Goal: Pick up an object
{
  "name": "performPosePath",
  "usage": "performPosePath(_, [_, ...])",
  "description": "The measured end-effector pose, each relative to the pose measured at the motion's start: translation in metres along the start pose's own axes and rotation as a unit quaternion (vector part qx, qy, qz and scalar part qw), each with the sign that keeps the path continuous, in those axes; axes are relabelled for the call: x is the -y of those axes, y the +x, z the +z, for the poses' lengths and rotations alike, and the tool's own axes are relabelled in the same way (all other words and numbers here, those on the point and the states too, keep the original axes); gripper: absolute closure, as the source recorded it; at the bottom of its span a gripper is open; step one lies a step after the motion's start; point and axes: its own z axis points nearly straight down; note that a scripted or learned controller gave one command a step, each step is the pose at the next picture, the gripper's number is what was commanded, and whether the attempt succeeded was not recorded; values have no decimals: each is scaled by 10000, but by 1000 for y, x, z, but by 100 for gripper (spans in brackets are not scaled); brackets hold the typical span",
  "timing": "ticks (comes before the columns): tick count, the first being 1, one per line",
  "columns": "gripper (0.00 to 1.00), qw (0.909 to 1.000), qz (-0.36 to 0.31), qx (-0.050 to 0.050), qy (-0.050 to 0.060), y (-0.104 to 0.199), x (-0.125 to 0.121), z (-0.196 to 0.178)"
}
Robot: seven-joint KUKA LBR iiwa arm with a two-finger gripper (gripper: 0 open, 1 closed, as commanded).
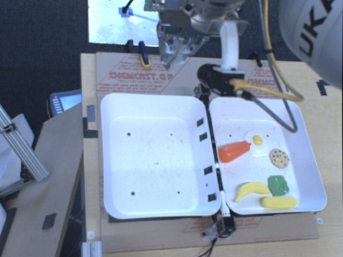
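Claw [172,55] hangs over the far bench edge, its state impossible to tell.
Below lie two white bins on brown board: left bin [115,143] and right bin [300,127], which holds six toy foods: carrot [233,151], fried egg [258,142], cookie [278,158], banana [252,189], green piece [278,184], corn [279,202]. Yellow cable [268,92] crosses its far rim.

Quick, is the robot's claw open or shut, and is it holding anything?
Gripper: cannot be told; it hangs above the bench, behind the bins, with nothing seen in it.
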Motion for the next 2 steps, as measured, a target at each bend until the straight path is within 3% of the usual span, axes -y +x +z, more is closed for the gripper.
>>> performPosePath(1, [100, 10000, 30, 9, 1, -1, -26, -3])
performPosePath(2, [100, 10000, 15, 39, 85, -1, 27, 120])
